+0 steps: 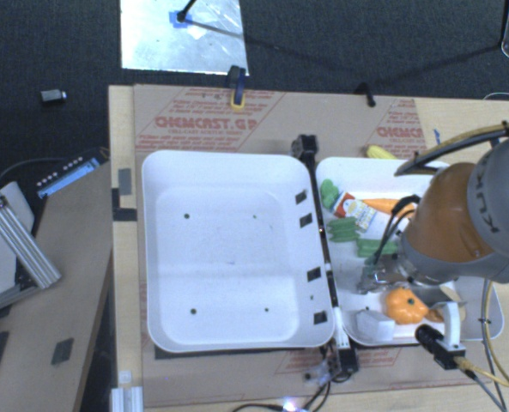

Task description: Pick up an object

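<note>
Right bin (340,172): orange fruit (403,305), green items (342,228).

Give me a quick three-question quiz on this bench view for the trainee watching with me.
1. True or false: the arm is reaching over the right bin.
2. Which item lies nearest the near edge of the right bin? A) the yellow object B) the orange round object C) the green pieces
3. Fill in: the two bins are separated by a divider carrying several ____ clips.

Key:
1. True; the arm covers much of that bin, and the pincer sits low among the items.
2. B; it lies beside a white piece at the near edge, while the yellow object is at the far rim.
3. Black.
</note>
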`<state>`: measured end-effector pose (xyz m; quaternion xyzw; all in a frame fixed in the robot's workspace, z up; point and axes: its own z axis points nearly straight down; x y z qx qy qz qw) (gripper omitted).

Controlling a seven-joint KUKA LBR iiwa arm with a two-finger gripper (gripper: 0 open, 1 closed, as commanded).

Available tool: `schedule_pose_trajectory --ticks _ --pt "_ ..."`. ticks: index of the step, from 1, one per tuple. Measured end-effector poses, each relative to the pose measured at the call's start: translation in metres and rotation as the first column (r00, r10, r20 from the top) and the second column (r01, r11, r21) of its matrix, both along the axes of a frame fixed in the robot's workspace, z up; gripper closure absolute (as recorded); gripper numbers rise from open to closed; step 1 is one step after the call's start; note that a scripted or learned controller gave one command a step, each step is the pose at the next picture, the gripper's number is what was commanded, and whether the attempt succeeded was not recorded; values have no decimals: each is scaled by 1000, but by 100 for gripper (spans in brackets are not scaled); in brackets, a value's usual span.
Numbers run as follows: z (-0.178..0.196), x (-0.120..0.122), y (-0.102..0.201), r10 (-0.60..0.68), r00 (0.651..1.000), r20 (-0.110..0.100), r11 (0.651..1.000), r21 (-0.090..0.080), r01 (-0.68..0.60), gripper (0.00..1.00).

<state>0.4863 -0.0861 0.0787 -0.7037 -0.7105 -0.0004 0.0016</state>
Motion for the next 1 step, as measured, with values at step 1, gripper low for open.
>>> schedule_pose_trajectory --ticks 1 --pt "112 42 55 2 1000 16 1000 -1 -2 100"
